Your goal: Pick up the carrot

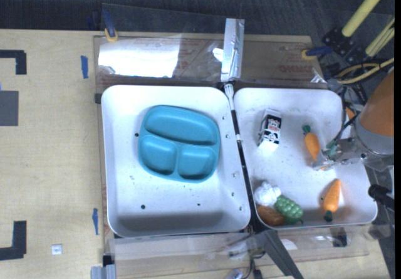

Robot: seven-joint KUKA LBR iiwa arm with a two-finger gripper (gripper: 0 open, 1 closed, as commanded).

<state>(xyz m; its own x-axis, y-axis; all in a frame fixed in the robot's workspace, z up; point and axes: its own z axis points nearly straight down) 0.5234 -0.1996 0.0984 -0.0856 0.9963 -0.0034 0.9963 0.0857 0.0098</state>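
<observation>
Lying just left of the tool (330, 153), carrot (311, 145), right bin (294, 97)

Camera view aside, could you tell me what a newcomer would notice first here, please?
The blue tray stands out, alone in the left bin. In the right bin, two carrots lie near the claw, with a small cow and a food heap at its front corner.
</observation>
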